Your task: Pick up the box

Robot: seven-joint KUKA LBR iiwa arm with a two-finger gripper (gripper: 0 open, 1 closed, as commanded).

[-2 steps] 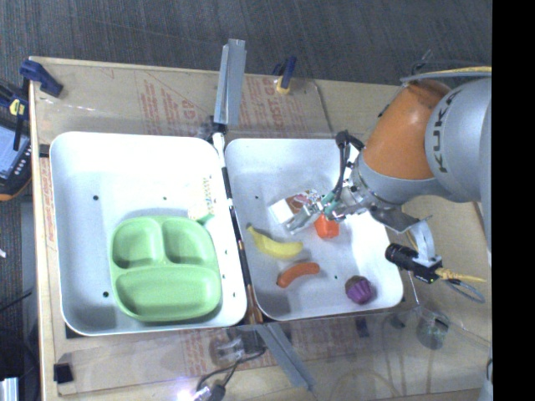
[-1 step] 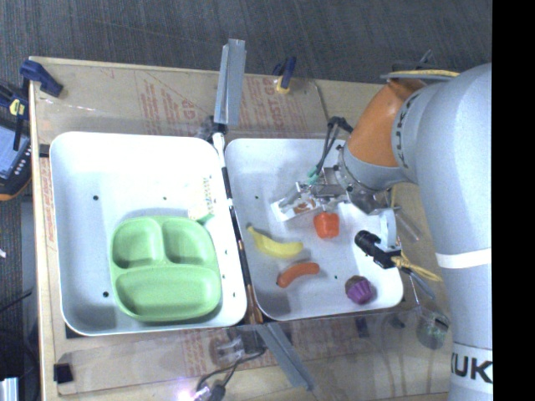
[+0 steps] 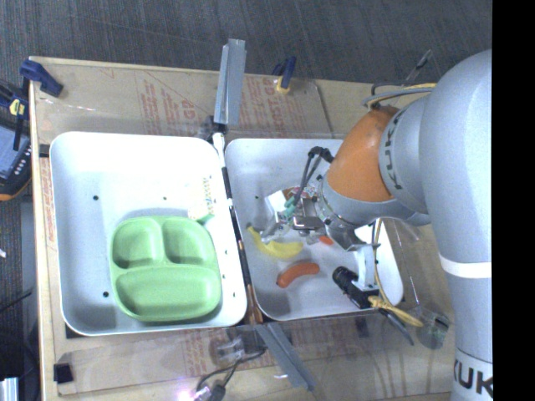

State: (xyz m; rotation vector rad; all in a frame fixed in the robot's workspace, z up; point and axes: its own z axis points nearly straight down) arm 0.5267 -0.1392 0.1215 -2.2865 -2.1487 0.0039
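Camera view, left to right: a green divided tray (image 3: 165, 268) lies in the left bin (image 3: 75, 161); right of it, in the right bin (image 3: 251, 161), the gripper (image 3: 294, 215) hovers over a small whitish box (image 3: 277, 202) above a banana (image 3: 276, 246) and sausage (image 3: 298, 273). Finger state cannot be told. Probably light, stiff cardboard; best pinched across its flat sides.

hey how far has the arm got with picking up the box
Done so far: the arm has reached down into the right bin, with the gripper low among the items there. In hand: nothing visibly; its tip is too cluttered to tell whether it grips anything. A banana and a sausage lie just below it. Left: securing the box and lifting it. The green divided tray sits in the left bin.
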